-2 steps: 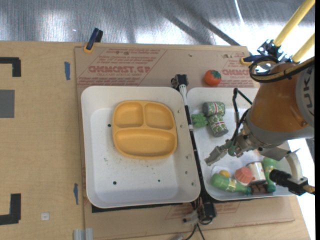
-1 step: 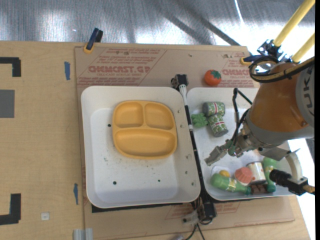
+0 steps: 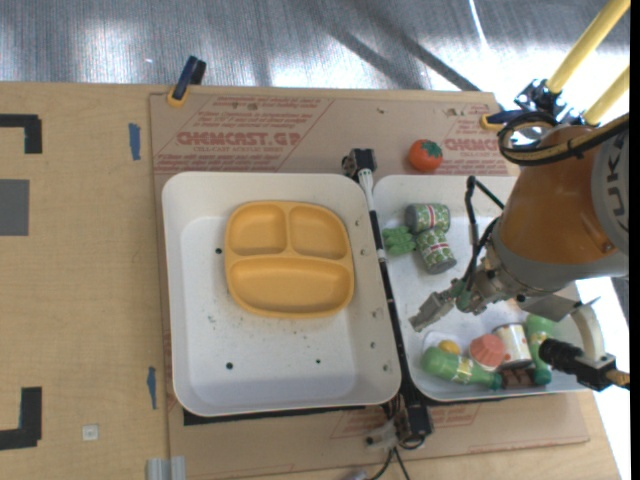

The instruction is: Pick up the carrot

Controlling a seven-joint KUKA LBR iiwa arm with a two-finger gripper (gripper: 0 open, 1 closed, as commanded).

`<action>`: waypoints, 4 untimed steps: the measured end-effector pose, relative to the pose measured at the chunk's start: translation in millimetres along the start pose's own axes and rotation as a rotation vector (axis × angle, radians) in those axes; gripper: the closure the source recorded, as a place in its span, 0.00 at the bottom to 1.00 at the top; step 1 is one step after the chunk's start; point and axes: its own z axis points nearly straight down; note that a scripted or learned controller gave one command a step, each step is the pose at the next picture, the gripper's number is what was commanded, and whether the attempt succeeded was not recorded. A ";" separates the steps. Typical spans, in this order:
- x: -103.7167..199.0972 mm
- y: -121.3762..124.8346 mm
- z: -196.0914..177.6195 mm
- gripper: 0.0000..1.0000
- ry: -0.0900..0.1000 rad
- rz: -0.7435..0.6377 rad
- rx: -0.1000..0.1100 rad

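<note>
A small orange-red toy with a green top lies on the cardboard just behind the right bin, outside it. It is the most carrot-like thing here, though I cannot tell for certain that it is the carrot. My gripper hangs low over the middle of the right bin, pointing left and down. It is well in front of that orange toy and just above a green piece with a yellow tip. Nothing shows in its grasp. The arm's orange band hides the bin's right part.
The right bin also holds a green-and-red labelled can, a green block, a pinkish-red toy, a small tin and another green piece. A yellow divided plate sits in the left bin.
</note>
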 end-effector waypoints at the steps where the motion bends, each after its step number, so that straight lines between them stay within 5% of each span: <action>1: 0.0 0.0 0.0 0.00 0.000 0.000 0.000; 4: 0.0 0.0 0.0 0.00 0.000 0.000 0.000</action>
